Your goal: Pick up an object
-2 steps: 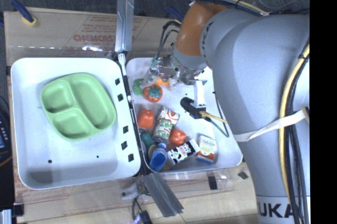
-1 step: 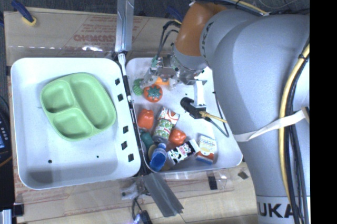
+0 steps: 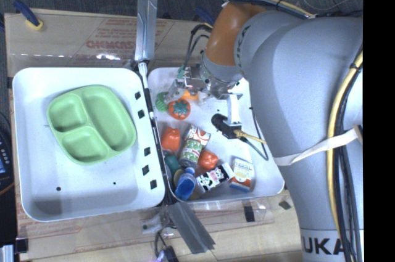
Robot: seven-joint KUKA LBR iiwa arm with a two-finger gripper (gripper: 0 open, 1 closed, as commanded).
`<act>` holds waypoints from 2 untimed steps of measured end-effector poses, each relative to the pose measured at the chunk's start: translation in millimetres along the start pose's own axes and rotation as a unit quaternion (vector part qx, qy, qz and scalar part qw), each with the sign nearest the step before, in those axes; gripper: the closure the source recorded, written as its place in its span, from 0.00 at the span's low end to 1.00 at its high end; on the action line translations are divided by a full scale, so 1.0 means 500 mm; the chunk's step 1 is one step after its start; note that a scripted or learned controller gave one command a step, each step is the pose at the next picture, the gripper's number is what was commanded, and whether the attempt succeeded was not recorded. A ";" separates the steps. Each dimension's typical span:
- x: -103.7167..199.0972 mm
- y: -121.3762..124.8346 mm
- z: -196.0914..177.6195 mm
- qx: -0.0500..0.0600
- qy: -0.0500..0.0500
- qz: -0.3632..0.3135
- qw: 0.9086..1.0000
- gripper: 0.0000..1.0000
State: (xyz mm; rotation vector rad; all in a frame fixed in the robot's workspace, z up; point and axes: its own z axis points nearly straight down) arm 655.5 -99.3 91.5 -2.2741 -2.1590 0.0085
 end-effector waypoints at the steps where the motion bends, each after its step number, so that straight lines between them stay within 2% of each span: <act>1: 0.000 0.000 0.000 0.000 0.000 0.000 1.000 0.00; 2: 0.000 0.000 0.000 0.000 0.000 0.000 1.000 0.00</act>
